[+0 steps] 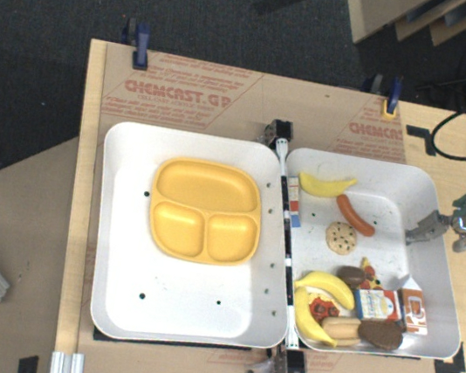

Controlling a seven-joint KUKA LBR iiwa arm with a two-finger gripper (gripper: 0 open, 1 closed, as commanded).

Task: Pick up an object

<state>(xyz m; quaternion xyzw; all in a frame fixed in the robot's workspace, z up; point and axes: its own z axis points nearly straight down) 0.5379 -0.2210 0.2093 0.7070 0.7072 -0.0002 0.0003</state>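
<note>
The hand (pixel 428 228) sits at the right bin's (pixel 444 194) right rim, grasping nothing; whether it is released or clenched cannot be told. In that bin lie a small banana (pixel 325 185), a sausage (pixel 356 216), a cookie (pixel 341 237) and, at the near end, a larger banana (pixel 322 287) among small packets. The left bin (pixel 119 233) holds a yellow divided tray (pixel 206 210).

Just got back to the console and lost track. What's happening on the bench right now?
The gripper sits at the right edge of the right bin, with nothing visibly held. That bin holds toy food: a banana, a sausage, a cookie and a cluttered pile near its front. The left bin holds a yellow divided tray. No pick looks made yet.
</note>
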